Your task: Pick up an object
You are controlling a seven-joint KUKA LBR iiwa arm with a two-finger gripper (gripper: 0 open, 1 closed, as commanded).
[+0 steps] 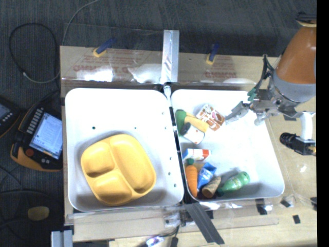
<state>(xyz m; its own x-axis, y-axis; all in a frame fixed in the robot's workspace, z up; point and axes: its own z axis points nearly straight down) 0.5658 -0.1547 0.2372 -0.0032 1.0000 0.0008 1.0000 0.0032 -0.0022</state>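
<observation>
White plastic walls frame the right bin (267, 153), and along its left side we see the cluster of small objects the task draws from. Near the upper left of that bin lies a small red-and-white printed packet (211, 116), tilted, with a yellow banana (195, 122) just beside it and a dark green rounded piece (180, 117) against the divider. Below them sits a small white cup (194, 134), then a white tube with a red end (197, 153). Toward the bin's lower left corner we find an orange carrot (191, 178), a blue packet (206, 173), a brown item (210, 188) and a green bottle (234, 182) lying on its side, all crowded together.

Our gripper (237, 112) hangs in the upper right of the bin, just right of the printed packet, apart from it as far as we can tell. Nothing shows between its fingers, though we cannot tell how far they stand apart. Behind it the grey arm with its orange band (300, 50) enters from the upper right of the frame.

In the left bin (82, 102) rests a yellow divided tray (117, 169), at the lower middle. Outside the bench, at the left edge of the frame, lies an orange-and-black control pendant (38, 138).
</observation>
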